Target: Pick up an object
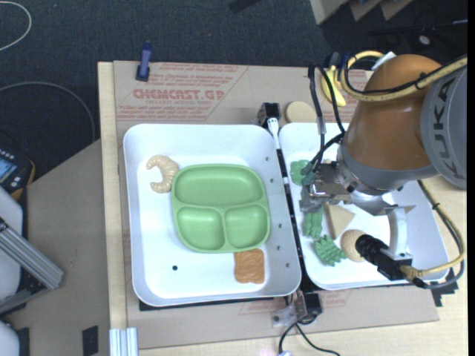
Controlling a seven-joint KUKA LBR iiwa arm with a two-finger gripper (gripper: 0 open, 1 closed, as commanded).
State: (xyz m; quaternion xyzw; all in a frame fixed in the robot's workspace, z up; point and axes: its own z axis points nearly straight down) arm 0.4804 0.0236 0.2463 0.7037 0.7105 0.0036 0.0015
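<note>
The arm (pixel 404 117) is seen over the right bin (pixel 427 262), with the gripper (pixel 320 193) lowered at that bin's left side among green leafy pieces (pixel 324 249); whether anything is grasped cannot be told. In the left bin (pixel 141 213) a pale green three-compartment tray (pixel 220 206) is set, with a tan croissant (pixel 162 172) at its far left and a small orange waffle-like piece (pixel 250 265) just beside its near edge.

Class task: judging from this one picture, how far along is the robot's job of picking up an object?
Done: the arm has reached into the right white bin, its gripper low among the green plastic leafy pieces. In hand: nothing visibly lifted. Left: grasping and raising an object. The green divided tray and tan croissant-shaped toy lie in the left white bin.
</note>
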